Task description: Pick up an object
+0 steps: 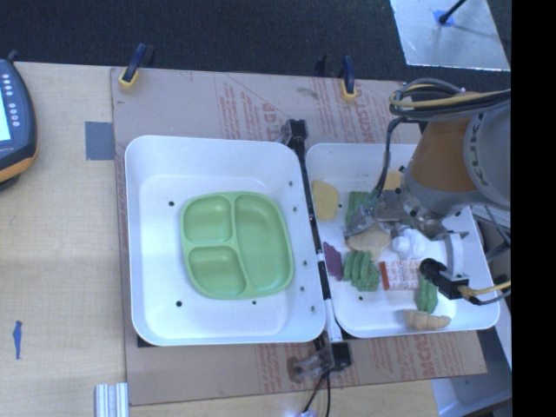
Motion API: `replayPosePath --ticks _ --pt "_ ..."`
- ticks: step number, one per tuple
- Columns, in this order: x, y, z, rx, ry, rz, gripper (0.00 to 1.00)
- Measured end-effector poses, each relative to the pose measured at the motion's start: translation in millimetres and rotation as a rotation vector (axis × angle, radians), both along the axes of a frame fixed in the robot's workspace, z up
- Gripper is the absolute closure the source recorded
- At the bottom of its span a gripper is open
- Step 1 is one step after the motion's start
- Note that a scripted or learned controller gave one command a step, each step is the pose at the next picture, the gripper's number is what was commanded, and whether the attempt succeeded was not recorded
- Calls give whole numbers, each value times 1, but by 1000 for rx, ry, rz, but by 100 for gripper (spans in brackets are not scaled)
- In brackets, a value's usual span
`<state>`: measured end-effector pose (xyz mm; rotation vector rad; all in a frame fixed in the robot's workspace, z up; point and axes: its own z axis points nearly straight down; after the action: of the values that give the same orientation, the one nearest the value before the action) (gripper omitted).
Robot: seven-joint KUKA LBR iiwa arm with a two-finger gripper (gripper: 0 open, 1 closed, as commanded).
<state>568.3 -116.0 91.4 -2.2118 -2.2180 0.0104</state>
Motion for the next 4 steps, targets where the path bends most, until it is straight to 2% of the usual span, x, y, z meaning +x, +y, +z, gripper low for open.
replayPosePath --ticks 1,2,3,4 --pt "11 -3 1 -3 -10 2 0" --pt "11 -4 11 -4 -10 1 100" --pt "11 -4 11 -4 -9 2 0" --pt "67 8 1 -2 -13 4 0"
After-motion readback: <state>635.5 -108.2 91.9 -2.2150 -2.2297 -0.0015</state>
